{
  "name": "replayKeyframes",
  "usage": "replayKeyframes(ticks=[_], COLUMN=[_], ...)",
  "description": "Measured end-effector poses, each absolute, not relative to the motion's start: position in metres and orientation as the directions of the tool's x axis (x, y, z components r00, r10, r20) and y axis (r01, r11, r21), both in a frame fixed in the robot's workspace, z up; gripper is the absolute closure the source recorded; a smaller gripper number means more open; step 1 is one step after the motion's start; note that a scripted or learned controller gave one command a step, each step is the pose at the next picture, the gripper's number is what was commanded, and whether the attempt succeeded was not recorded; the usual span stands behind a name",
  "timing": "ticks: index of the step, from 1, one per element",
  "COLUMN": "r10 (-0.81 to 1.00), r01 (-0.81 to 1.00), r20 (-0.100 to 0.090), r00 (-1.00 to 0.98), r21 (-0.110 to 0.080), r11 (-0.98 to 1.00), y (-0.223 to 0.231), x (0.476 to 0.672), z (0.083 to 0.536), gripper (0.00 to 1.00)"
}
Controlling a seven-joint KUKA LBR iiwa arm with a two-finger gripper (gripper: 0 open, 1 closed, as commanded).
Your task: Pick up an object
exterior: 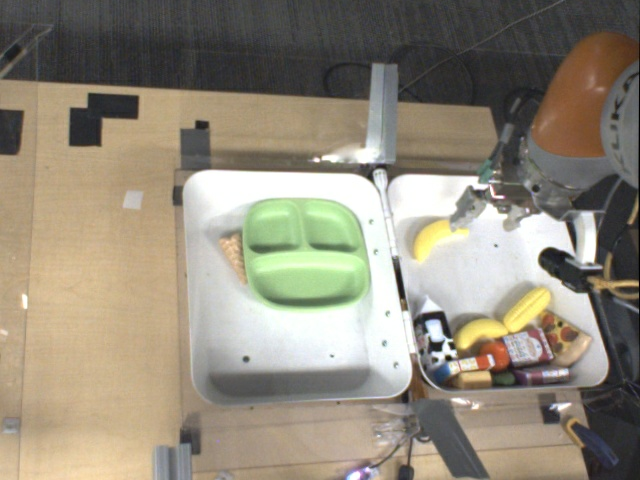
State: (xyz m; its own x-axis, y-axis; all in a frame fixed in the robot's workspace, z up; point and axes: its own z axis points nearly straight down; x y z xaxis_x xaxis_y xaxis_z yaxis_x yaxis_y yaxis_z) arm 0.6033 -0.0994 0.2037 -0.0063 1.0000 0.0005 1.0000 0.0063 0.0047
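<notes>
My gripper [490, 211] hangs over the far part of the right bin [500, 268], open, with nothing between its two spread fingers. A small yellow banana [432, 238] lies on the bin floor just below and to the left of the left fingertip [466, 208], apart from it. At the bin's near side is a pile: another yellow banana [480, 331], a yellow oblong piece [527, 308], a red ketchup bottle [512, 351], a black and white item [432, 330] and a brown wedge [568, 340].
The left bin [290, 368] holds a green divided plate [303, 251] with a tan cracker-like piece [233, 255] at its left edge. A metal post [383, 113] stands behind the divider between the bins. Bare bin floor lies between the gripper and the pile.
</notes>
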Motion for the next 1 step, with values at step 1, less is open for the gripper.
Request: replayKeyframes(ticks=[1], r10=[0.984], r01=[0.984], r20=[-0.001], r00=[-0.18], r21=[0.007], r11=[0.18], y=[-0.0923], x=[0.6242], z=[0.0932], gripper=[0.0])
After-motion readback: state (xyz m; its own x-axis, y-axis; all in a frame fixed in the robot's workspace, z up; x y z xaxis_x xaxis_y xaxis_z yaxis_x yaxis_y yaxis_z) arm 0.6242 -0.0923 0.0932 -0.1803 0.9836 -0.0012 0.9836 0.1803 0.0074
